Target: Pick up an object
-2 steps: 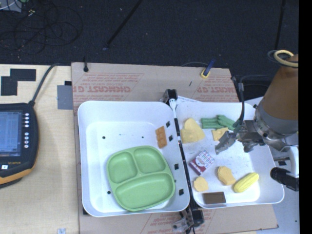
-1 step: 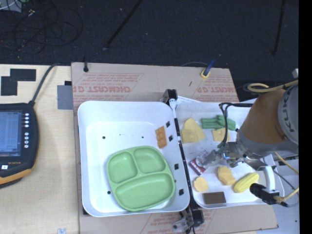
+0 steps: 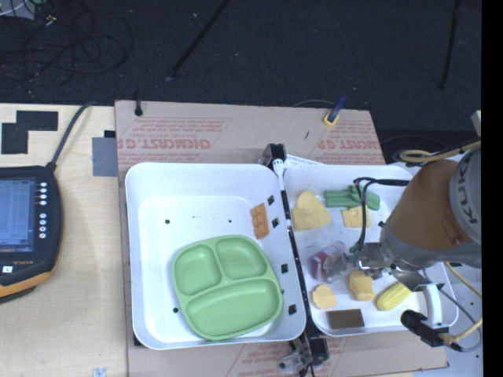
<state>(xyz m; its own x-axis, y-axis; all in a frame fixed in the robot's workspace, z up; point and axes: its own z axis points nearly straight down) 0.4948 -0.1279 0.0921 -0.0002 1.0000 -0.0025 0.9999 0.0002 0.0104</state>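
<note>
As you look from the near edge of the counter, a flat brown rectangular block (image 3: 344, 318) lies in the front of the right-hand shallow white bin (image 3: 369, 169). Just behind it sit a round pale-yellow piece (image 3: 323, 295), a yellow chunky block (image 3: 361, 286) and a yellow ribbed corn-shaped toy (image 3: 393, 295), all near one another. The grey arm with its orange band (image 3: 428, 214) reaches in from the right and ends directly over this cluster. Its jaws hang above the yellow chunky block and a dark reddish-purple item (image 3: 320, 265), but you cannot tell whether they are apart or together, and nothing is plainly caught between them.

Across the divider, the left-hand shallow white bin (image 3: 149, 210) holds a light-green three-compartment plastic plate (image 3: 226, 287) in its front half. A small orange block (image 3: 258, 220) lies near its right wall.

Further back in the right bin you see a yellow wedge-shaped lump (image 3: 309, 210), a small yellow cube (image 3: 353, 217) and a green elongated piece (image 3: 350, 199).

Both bins rest on a brown printed cardboard sheet (image 3: 204, 132), with a small blue-and-yellow item (image 3: 335, 110) at its far edge. A black-and-orange handheld control pendant (image 3: 23, 226) lies well to the left.
</note>
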